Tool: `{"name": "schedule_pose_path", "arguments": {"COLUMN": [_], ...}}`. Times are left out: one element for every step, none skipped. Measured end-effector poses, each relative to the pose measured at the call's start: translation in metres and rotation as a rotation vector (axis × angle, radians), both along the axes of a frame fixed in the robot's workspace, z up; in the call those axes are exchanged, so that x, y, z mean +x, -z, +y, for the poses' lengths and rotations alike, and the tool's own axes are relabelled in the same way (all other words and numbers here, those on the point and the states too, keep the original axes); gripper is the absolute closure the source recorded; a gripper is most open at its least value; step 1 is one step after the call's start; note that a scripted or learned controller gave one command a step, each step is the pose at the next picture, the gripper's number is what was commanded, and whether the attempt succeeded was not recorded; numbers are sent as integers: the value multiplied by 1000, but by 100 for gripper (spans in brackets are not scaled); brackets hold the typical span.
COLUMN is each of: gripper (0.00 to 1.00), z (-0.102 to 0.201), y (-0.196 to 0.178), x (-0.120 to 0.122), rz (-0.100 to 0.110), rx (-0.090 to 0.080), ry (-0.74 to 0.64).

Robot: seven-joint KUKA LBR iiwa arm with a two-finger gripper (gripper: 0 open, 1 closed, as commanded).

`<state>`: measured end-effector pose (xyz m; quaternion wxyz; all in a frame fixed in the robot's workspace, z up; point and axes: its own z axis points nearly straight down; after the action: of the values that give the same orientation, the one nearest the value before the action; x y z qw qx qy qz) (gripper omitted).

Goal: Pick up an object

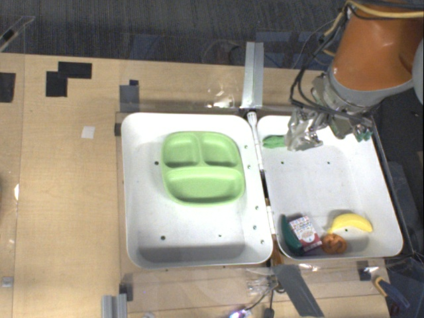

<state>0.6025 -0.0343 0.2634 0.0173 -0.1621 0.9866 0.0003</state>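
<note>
A wooden table (59, 197) carries two white bins. In the right bin (331, 177), the hand (301, 138) is poised at the far left corner beside a small green object (273, 140); whether it is clenched cannot be told. A banana (351, 224) lies near the front edge

Orange band (374, 42), grey wrist (344, 95), black cables, metallic fingers (301, 134).

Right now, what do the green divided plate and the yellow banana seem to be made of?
Green divided plate: probably moulded plastic with a matte finish, since its colour is even and its compartment edges are soft. Yellow banana: possibly a plastic toy, smooth and evenly yellow; real fruit cannot be excluded.
</note>
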Motion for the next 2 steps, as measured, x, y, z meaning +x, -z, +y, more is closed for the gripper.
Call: {"name": "schedule_pose_path", "arguments": {"gripper": [0,100], "z": [0,1], "y": [0,-13], "x": [0,2], "rz": [0,-12], "rx": [0,2], "ry": [0,4]}}
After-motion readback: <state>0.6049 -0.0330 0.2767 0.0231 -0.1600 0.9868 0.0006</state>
